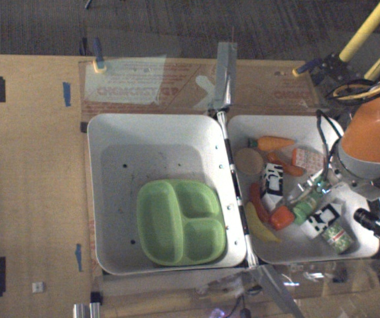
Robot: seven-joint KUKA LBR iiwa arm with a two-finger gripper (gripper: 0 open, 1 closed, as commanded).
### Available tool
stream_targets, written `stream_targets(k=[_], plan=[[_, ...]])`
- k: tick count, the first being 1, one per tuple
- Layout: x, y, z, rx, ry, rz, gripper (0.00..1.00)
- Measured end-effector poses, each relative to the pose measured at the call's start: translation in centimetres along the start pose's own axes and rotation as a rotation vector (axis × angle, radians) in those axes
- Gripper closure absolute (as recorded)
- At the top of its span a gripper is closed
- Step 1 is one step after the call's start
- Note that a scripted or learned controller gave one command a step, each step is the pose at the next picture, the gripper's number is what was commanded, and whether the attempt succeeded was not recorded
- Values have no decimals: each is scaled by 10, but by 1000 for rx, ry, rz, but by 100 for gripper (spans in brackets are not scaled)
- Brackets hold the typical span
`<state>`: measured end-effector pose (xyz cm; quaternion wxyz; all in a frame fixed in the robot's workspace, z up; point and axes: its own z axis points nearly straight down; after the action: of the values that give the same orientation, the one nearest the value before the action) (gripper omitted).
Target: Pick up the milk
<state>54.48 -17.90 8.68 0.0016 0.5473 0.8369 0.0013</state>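
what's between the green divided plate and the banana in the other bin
In the camera view, between the green divided plastic plate and the yellow banana lie only the two white bins' adjoining walls, fixed with small screws.

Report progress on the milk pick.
Done: the grey arm with the orange band has reached over the right white bin. In hand: nothing visibly held. Left: the black-and-white milk carton lies in that bin among the toy food, so grasping and lifting remain.
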Motion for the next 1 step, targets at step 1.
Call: stream_targets(k=[1], plan=[[-2, 1, -12, -6, -5, 2, 100]])
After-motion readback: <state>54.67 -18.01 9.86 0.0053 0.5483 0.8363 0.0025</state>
